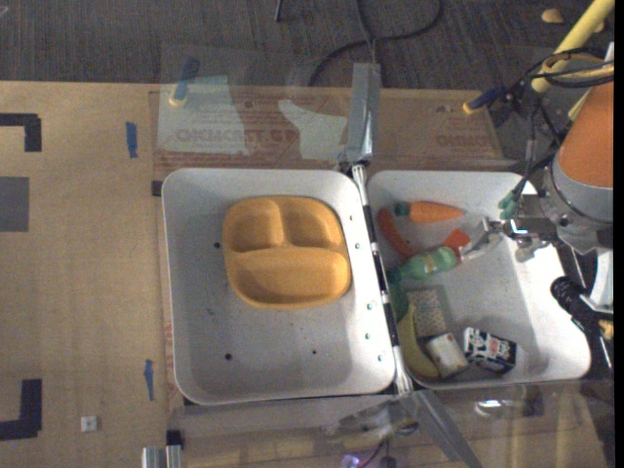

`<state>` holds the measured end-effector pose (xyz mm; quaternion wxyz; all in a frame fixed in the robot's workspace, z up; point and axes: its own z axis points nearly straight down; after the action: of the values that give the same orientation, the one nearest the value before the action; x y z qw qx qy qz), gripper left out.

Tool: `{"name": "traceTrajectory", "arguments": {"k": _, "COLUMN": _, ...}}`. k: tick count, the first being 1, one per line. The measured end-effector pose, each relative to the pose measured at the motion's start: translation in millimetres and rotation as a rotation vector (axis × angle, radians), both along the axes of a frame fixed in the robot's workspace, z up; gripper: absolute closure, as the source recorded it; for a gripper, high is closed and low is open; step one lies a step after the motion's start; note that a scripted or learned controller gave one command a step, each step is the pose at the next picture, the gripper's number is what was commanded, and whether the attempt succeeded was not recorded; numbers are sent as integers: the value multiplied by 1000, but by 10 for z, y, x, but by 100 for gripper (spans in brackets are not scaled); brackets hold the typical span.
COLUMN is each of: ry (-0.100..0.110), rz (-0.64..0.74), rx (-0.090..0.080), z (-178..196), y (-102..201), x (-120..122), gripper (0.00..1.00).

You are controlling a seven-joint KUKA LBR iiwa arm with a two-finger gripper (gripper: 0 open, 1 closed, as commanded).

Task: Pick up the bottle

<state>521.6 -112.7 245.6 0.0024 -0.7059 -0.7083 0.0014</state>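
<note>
2 white bins sit side by side on my cardboard-topped table (pixel 78 291). The green bottle (pixel 427 263) lies on its side in the right bin (pixel 546 320), below the carrot (pixel 436 212). My fingers (pixel 485 240) hang beside its cap end, probably lining up; I cannot tell their spread. Cables cross the dark carpet (pixel 146 18).

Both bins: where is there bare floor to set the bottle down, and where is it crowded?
Left bin: bare floor on all sides of the orange divided plate, widest in front of it. Right bin: crowded along its left side with carrot, green bottle, sponge and small carton; a bare patch lies between these and its right wall.
</note>
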Motion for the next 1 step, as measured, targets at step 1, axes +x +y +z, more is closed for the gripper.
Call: {"name": "traceTrajectory", "arguments": {"k": 1, "ry": 0, "rz": -453, "rx": -2, "z": -1496, "y": -58, "x": 52, "gripper": 0}}
